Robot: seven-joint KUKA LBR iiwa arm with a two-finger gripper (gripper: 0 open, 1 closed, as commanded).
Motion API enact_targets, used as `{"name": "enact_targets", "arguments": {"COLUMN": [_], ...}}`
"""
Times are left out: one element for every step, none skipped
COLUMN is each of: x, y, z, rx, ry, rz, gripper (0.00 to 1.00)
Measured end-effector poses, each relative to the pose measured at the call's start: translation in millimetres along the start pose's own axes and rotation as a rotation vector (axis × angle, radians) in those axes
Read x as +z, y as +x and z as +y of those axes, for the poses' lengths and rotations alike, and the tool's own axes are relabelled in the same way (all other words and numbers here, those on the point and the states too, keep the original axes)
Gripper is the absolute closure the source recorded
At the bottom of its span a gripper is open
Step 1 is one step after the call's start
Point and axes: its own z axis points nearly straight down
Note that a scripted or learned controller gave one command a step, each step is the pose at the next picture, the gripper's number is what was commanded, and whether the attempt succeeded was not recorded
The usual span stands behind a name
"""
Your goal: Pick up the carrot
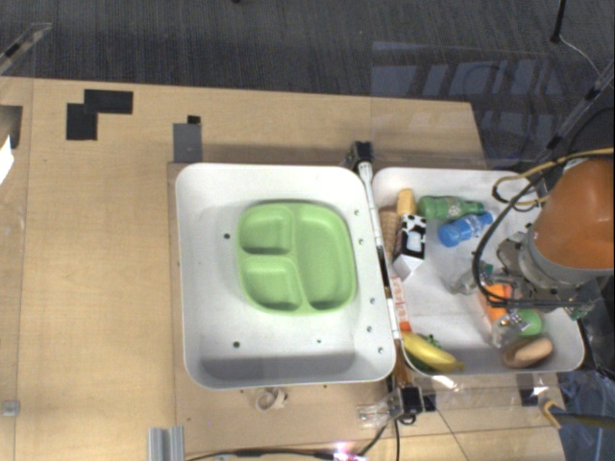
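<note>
The carrot (493, 299) shows as a small orange patch in the right bin (452, 281), near its right side, mostly hidden under the arm's wrist. My gripper (506, 305) is directly over the carrot, low in the bin. The wrist and the orange band (577, 224) cover most of it from above. I cannot tell whether the carrot is held.
In the right bin lie a green bottle (445, 206), a blue bottle (464, 229), a black and white box (412, 236), a banana (429, 352) and a brown potato-like thing (528, 352). The left bin (207, 257) holds a green divided plate (293, 256).
</note>
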Motion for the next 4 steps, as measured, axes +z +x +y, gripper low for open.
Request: {"name": "enact_targets", "arguments": {"x": [-1,-15,-14,0], "y": [3,-2,-2,26], "z": [18,16,16,-20], "rx": [-0.251,-0.253,-0.253,0.049], "ry": [0.003,0.011,0.010,-0.004], "rz": [-0.007,-0.016,-0.016,-0.006], "gripper": [0.00,1.00,0.00,0.00]}}
